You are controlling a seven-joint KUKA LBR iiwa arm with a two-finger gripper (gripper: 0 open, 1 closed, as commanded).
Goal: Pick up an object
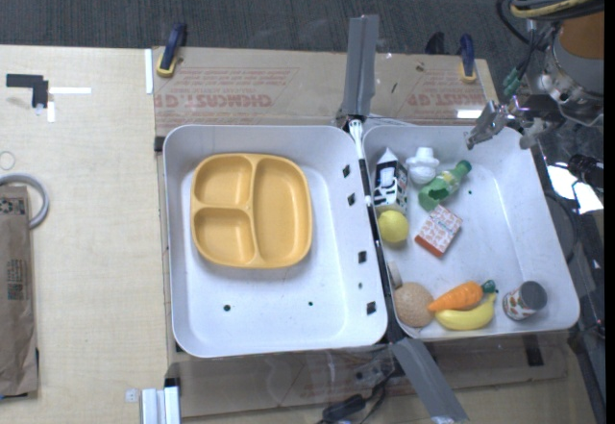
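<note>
Objects for picking — a loose lot in the right-hand shallow white plastic bin [538, 220], all lying below and to the left of the end effector [490, 124], which hangs at the bin's far rim, near its right corner. Whether the end effector is apart or together cannot be told at this distance; nothing is seen between its tips.

Items, nearest the end effector first:
- green plastic bottle [445, 184], lying tilted, just below and left; touching or nearly touching a small white rounded piece [422, 163].
- black-and-white carton [385, 184], upright against the divider, further left.
- red-and-white small box [437, 230], lying flat with free space on its right side.
- yellow lemon-like ball [392, 225], close under the carton.
- tan round bun-like piece [413, 303], orange toy carrot [456, 296] and yellow toy banana [467, 316] — crowded together at the near wall, farthest off.
- small tin can [525, 300], lying near the bin's near right corner, well below.

Left-hand white bin [192, 316] holds a yellow three-compartment plastic plate [252, 211].

Handling note, as judgement: the red-and-white box or the can look the cleanest targets, standing apart from neighbours. Descend straight over the chosen piece's middle, span its narrow side, and keep off the bin wall. The carrot-banana cluster risks a nudge or a double grab.
</note>
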